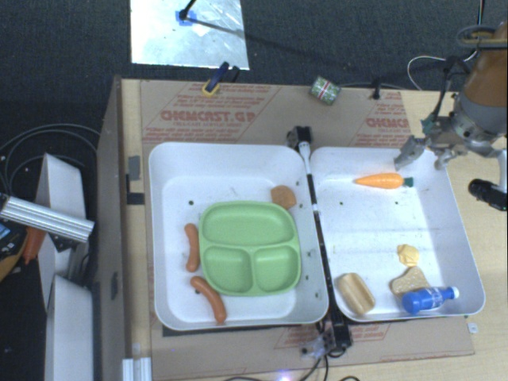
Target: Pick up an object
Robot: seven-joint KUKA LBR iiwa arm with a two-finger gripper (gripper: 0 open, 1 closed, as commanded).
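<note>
One toy carrot lies flat near the far wall of the right bin, orange body pointing left and green stub pointing right. Nothing touches it. Just beyond the carrot's green end, above the far right corner of that bin, hangs the gripper; its two fingers are spread apart, with nothing between them, one tip toward the carrot and the other further right over the rim. Along the near wall of the same bin rest a bread roll, a slice of toast, a small yellow piece and a blue bottle, the bottle touching the toast. The left bin holds a green divided tray, a brown round piece just beside its far right corner, and two sausages beside its left and near-left edges. Both bins sit on a cardboard sheet that also bears a small green can.
</note>
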